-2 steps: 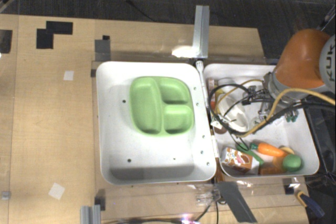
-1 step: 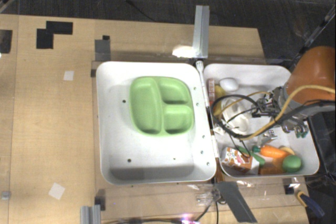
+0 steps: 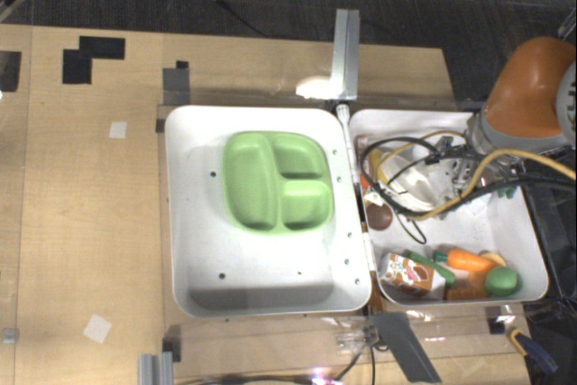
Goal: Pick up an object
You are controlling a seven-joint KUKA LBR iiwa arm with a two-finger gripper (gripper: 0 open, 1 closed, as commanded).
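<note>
gripper (image 3: 424,180) sits low in the right bin (image 3: 532,234) among looping black and yellow cables (image 3: 397,160); whether it is wide or narrow i cannot tell. along that bin's near wall lie a carrot (image 3: 471,261), a green ball (image 3: 501,281) and a brown packet (image 3: 410,273). left bin (image 3: 194,221) holds a green divided tray (image 3: 276,180).
</note>
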